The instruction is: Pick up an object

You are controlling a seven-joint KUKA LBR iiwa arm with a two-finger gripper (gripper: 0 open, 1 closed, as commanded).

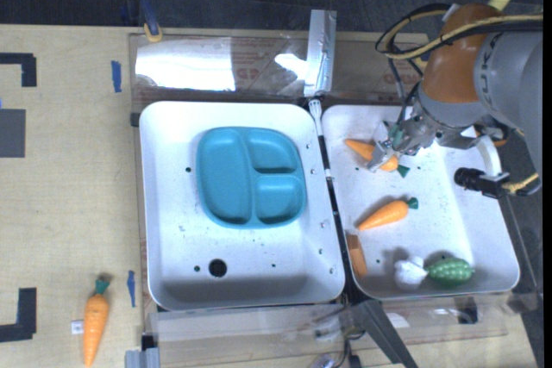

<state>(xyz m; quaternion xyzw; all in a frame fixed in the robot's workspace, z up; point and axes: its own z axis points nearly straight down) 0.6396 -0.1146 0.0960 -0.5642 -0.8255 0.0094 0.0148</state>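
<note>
The arm [483, 65] is being reached in from the upper right, its claw [398, 140] lowered into the right bin [492, 263]. Whether anything is being gripped cannot be told. An orange carrot [371, 151] is lying beside it.

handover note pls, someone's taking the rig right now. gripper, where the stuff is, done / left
Gripper: low in the right bin, at its far left part, right at a small carrot. Can't tell the state of the jaws or whether anything is held.
Right bin also has: a larger carrot mid-bin, a green vegetable and a white piece near the front wall, an orange piece along the left wall.
Left bin: a blue divided plate.
Another carrot lies on the bench, outside the bins, front left.
Done: arm is down at a target. Left: confirm a grasp, lift.
</note>
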